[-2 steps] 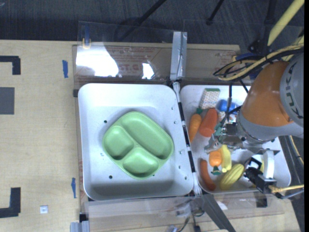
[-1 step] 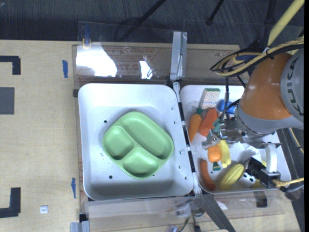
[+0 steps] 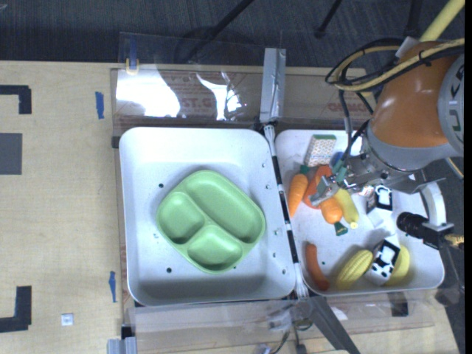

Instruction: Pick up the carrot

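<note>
Orange and tapered, the carrot (image 3: 297, 191) lies in the right bin (image 3: 431, 275), close against the wall that this bin shares with the left bin (image 3: 140, 220), its narrow end pointing down toward the near side. Just right of the carrot the grey arm (image 3: 413, 116) comes down, and the hand (image 3: 328, 186) sits low among the toys; whether it is open or closed, I cannot tell, since metal parts and food pieces crowd together there. Touching or nearly touching the hand are a red piece (image 3: 322, 174), a second orange piece (image 3: 332, 211) and a yellow corn-like piece (image 3: 346, 206). Farther back from the carrot stands a small speckled box (image 3: 321, 150). Toward the near wall, well below the carrot, lie a red-brown sausage shape (image 3: 315, 265) and a yellow banana (image 3: 354, 266), with a black-and-white object (image 3: 385, 260) beside the banana. Left of the carrot, across the shared wall, a green divided plate (image 3: 210, 219) rests in the middle of the left bin. Both bins sit on the wooden tabletop (image 3: 59, 198).
</note>
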Controlling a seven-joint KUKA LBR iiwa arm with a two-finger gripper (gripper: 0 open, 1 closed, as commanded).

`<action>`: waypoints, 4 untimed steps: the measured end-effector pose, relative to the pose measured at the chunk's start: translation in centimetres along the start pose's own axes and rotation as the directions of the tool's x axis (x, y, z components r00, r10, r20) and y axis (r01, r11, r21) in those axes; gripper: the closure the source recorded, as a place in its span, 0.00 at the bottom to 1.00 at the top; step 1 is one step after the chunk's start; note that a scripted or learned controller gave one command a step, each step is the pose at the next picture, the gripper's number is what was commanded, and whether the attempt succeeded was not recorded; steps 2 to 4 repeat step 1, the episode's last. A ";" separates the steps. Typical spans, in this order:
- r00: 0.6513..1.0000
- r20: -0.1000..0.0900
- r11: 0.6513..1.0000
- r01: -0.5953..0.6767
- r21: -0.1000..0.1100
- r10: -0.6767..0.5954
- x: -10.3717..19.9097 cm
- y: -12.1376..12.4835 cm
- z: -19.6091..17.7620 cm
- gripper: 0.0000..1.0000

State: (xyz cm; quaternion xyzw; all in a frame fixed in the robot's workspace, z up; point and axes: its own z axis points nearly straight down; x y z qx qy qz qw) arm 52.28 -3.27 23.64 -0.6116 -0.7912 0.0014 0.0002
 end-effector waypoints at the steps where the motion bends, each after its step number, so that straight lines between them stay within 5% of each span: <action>1: 1.000 0.001 1.000 0.003 0.003 -0.003 0.1 0.2 -0.6 1.00; 4: 1.000 0.001 1.000 0.003 0.003 -0.003 0.1 0.2 -0.6 1.00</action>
